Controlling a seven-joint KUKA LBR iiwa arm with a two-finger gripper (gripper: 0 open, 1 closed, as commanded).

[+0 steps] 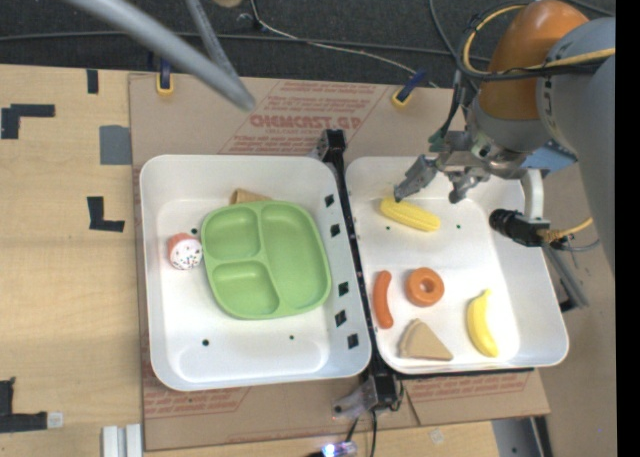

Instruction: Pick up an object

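Note:
In the right bin (530, 290) lie a yellow corn cob (409, 215), an orange ring (426, 286), a red sausage (383, 299), a tan wedge (425, 343) and a yellow banana (481, 323). My gripper (436, 187) hangs over the back of that bin, just above and right of the corn cob. Its two fingers are spread apart, with nothing between them.
The left bin (170, 345) holds a green divided plate (265, 257), a small white and red speckled ball (184, 254) at its left and a tan piece (247, 197) peeking out behind it. A black divider (342, 245) runs between the bins.

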